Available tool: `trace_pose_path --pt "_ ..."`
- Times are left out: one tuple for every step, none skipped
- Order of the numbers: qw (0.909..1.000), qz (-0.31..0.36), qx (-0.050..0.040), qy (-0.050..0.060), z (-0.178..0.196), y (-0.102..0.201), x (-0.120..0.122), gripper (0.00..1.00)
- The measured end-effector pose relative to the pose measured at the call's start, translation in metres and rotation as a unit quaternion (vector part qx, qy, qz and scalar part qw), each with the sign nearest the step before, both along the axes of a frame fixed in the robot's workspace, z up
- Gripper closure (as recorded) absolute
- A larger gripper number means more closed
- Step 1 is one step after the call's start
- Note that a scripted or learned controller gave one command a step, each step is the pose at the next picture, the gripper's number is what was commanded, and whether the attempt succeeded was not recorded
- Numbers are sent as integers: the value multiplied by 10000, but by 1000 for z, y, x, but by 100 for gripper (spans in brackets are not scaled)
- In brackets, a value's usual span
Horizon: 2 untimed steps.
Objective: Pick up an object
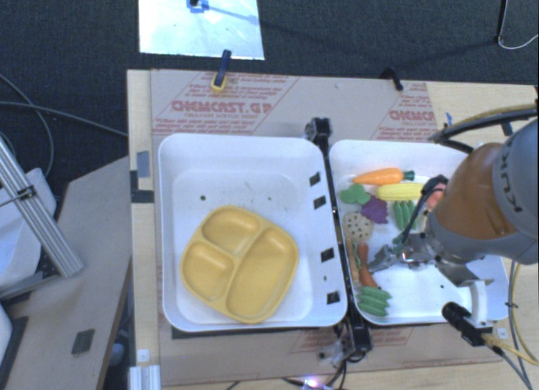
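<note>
The right bin [421, 300] holds several toy foods. An orange carrot [383, 176] and a yellow corn cob [397, 191] lie at the back, with purple grapes [375, 209] and green beans [404, 211] just in front of them. A round tan cookie [357, 227], a small orange piece [364, 269] and a green pod [373, 299] lie along the bin's left wall. My gripper [386, 256] hangs low in this bin, right of the small orange piece and in front of the cookie. The arm's bulky wrist [472, 203] covers the bin's right half.
The left bin [210, 165] holds a yellow divided plate [240, 262]. A black divider with clips [330, 211] runs between the bins. Cables [472, 123] loop behind the arm at the right. A blue and yellow tool [221, 71] lies on the board behind the bins.
</note>
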State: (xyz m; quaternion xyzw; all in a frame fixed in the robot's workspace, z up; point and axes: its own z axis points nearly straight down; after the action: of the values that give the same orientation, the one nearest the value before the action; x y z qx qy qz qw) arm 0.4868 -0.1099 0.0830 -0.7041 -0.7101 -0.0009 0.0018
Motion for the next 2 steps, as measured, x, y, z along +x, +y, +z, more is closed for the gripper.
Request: trace_pose_path --pt "10000 -20 -15 -19 12 -4 1 100" --pt "10000 -7 -17 -28 60 27 1 100"
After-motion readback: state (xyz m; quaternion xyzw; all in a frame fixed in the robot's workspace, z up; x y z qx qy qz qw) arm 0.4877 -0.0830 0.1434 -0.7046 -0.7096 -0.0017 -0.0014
